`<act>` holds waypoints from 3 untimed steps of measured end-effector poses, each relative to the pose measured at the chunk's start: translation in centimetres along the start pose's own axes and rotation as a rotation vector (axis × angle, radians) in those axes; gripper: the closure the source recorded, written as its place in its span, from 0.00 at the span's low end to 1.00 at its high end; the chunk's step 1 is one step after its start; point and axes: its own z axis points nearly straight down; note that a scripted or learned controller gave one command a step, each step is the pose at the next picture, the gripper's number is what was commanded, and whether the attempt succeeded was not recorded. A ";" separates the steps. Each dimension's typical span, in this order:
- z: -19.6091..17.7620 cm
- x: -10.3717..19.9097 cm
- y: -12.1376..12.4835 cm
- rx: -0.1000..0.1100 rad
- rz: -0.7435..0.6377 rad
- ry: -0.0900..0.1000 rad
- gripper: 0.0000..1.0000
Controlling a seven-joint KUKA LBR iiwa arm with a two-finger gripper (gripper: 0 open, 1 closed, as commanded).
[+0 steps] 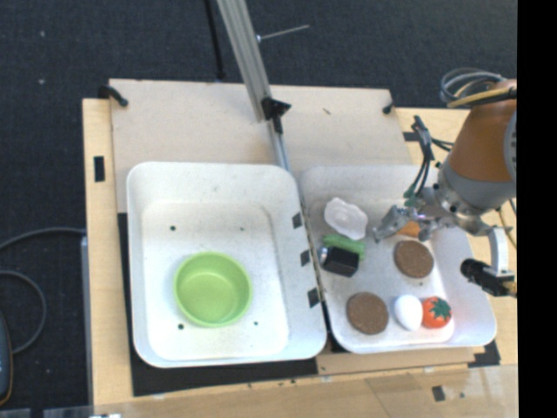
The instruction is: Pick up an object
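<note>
Here, the grey arm with its orange band [486, 151] is reaching in from the three o'clock side and hanging over the right bin [474, 325]. Its hand [402, 222] is hovering at the bin's middle, pointing toward nine o'clock, just above a brown round disc [413, 259] that is lying at the hand's five o'clock. Whether the hand is released or clenched I cannot tell from this slant, and nothing is showing between its tips.

Several things are sitting in the right bin. A crumpled clear-white piece [345, 217] is lying at about ten o'clock from the bin's middle, and just below it a dark block with a green top [340, 255] is resting near the bin's nine o'clock wall. A second brown disc [367, 312] is lying toward six o'clock, with a white egg-shaped thing [407, 312] just beside it at its three o'clock, and a red strawberry-like toy with a green cap [436, 313] touching or nearly touching the egg on its far side.

In the left bin [152, 190] a green bowl [212, 288] is standing upright, toward that bin's six o'clock. Both bins are sitting side by side on the bench [191, 120], and a metal pole [248, 50] is rising at twelve o'clock.
</note>
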 end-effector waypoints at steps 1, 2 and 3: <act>5.0 -1.0 -0.5 -0.004 -0.001 0.000 0.00; 3.9 -1.1 -0.4 -0.008 0.004 0.000 1.00; -0.5 -1.5 -0.1 -0.010 0.000 -0.001 1.00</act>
